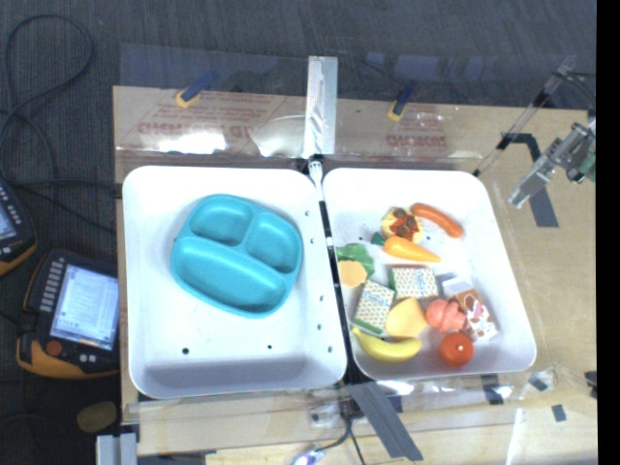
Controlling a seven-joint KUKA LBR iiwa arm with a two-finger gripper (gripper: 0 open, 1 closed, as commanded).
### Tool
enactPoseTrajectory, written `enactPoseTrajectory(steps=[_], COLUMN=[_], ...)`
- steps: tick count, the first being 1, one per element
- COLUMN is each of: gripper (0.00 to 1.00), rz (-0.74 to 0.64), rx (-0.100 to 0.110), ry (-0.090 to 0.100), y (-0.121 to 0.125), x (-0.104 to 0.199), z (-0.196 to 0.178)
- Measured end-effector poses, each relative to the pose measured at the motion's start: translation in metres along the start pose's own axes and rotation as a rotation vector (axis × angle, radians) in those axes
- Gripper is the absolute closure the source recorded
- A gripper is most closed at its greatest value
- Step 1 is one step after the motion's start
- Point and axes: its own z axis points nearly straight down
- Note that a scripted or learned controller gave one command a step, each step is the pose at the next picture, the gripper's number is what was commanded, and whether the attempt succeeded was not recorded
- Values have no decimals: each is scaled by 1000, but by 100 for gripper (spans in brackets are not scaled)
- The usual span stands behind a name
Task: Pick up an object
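The right bin (494,223) holds a heap of toy food. An orange sausage (438,219) and a carrot (411,250) lie near the back, beside a small red-and-yellow piece (399,223). A green piece (355,254), two patterned boxes (374,305) (415,282), a yellow banana (387,346), a pink piece (445,314) and a red tomato (456,349) fill the front. A grey part that looks like my gripper (552,168) hangs at the right edge, outside the bin and well away from the toys.
The left bin (155,356) carries a blue divided plate (237,253). A metal post (322,105) stands at the back between the bins. A handheld pendant (73,313) lies left of the bench.
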Motion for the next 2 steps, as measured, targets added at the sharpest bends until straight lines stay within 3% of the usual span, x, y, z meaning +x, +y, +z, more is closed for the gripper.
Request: enactPoseTrajectory(steps=[1,2], gripper=[100,100], rz=[-12,271], rx=[2,2], ry=[0,0], y=[-4,21], x=[3,-22], z=[64,81])
